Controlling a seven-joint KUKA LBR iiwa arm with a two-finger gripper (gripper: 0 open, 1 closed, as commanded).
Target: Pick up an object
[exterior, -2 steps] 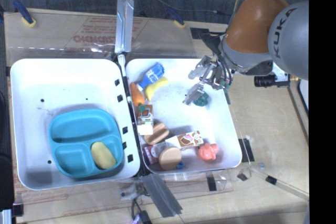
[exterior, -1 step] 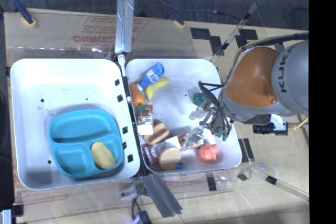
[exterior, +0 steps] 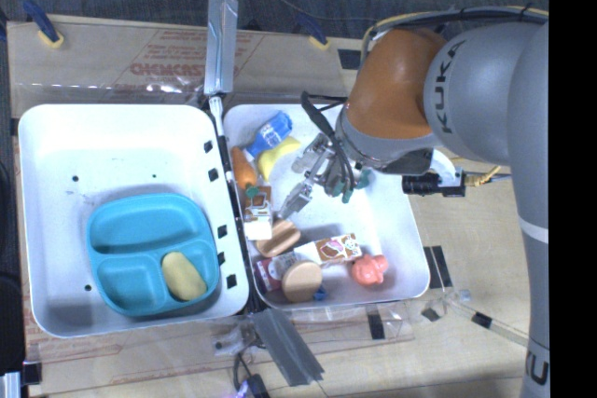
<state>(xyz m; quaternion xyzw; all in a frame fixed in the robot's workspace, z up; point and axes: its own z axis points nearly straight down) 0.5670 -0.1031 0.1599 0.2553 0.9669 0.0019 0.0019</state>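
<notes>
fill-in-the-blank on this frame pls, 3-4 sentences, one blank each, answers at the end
1. The blue divided tray lies in the ____ bin.
2. The yellow potato-shaped object sits in one of the tray's ____ compartments.
3. The gripper hangs over the ____ bin, near the banana and carrot.
4. The pink toy lies near that bin's ____ edge.

Missing words: left; lower; right; lower

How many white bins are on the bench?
2. The left bin holds a blue tray with a yellow potato in it. The right bin holds the small toys, and the gripper is over it.
</notes>
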